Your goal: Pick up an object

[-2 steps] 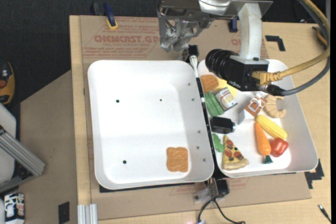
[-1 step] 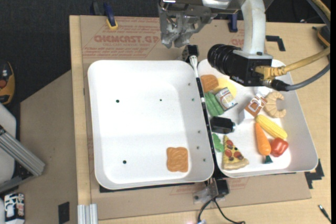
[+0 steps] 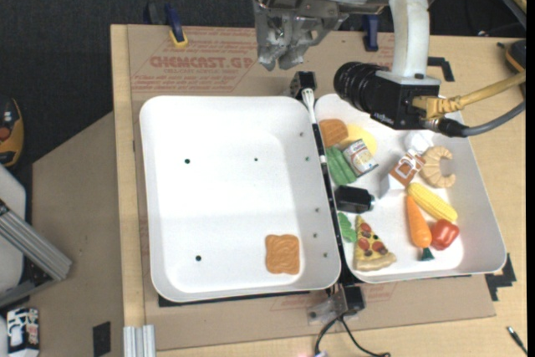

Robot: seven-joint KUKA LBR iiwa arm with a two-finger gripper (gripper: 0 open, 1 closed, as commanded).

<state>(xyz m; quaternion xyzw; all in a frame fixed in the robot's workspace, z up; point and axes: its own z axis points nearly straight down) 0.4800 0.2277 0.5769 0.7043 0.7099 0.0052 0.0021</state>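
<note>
Item: gripper (image 3: 282,46). Hung over bare worktop (image 3: 209,63) just beyond the far rims of both bins, near the divide between them, well apart from every object. Grip state: not legible from this angle, possibly owing to blur. Nothing seen carried.

Item: left bin (image 3: 167,138). Contents: one waffle-like orange piece (image 3: 282,253), lying flat near the front right corner, close to the dividing wall.

Item: right bin (image 3: 485,221). Contents, crowded: brown bread piece (image 3: 333,132), green leafy piece (image 3: 341,165), small labelled tin (image 3: 361,156), black block (image 3: 353,198), pizza slice (image 3: 370,245), carrot (image 3: 418,221), corn cob (image 3: 431,202), red pepper (image 3: 445,236), croissant (image 3: 438,165), small red-and-white box (image 3: 406,170). Many touching or overlapping.

Handling, judged: toy food throughout, likely light, stiff plastic, smooth and somewhat slippery, not fragile.

Best candidate, judged: waffle-like orange piece, isolated, free on three sides. Low and flat, so to be pinched across its short width, low at the edges. Risk of sliding on the smooth bin floor or skidding against the wall.

Alternative: carrot or corn cob, taken across the middle of the long axis. Risk of catching a neighbour in the same closure.
</note>
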